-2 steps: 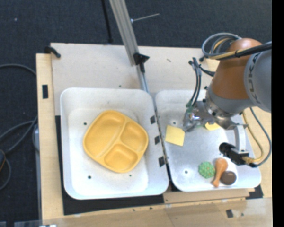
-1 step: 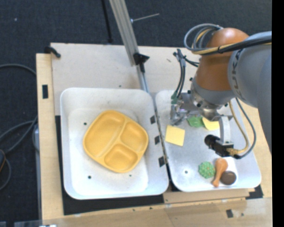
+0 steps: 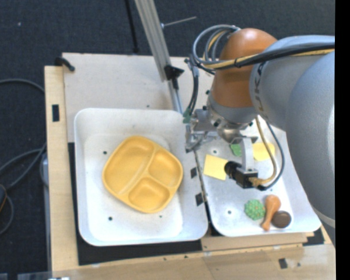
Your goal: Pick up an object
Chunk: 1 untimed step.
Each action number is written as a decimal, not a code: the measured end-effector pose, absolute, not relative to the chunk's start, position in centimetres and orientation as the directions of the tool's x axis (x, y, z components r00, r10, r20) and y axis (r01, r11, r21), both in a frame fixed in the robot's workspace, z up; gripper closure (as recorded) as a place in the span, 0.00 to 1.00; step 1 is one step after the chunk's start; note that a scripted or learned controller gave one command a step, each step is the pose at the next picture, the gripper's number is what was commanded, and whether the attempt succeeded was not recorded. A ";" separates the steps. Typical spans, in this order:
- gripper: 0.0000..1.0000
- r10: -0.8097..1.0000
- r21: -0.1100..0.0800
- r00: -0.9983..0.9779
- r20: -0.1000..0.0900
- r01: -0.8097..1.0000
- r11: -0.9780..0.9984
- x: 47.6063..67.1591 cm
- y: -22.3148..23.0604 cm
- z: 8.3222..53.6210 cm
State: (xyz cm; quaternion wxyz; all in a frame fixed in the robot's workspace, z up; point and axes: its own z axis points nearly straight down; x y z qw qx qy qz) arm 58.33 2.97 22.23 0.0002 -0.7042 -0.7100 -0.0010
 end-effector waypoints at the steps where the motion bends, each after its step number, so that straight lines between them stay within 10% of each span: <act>1: 1.00 1.000 0.002 -0.007 0.002 1.000 0.007 59.1 8.2 23.9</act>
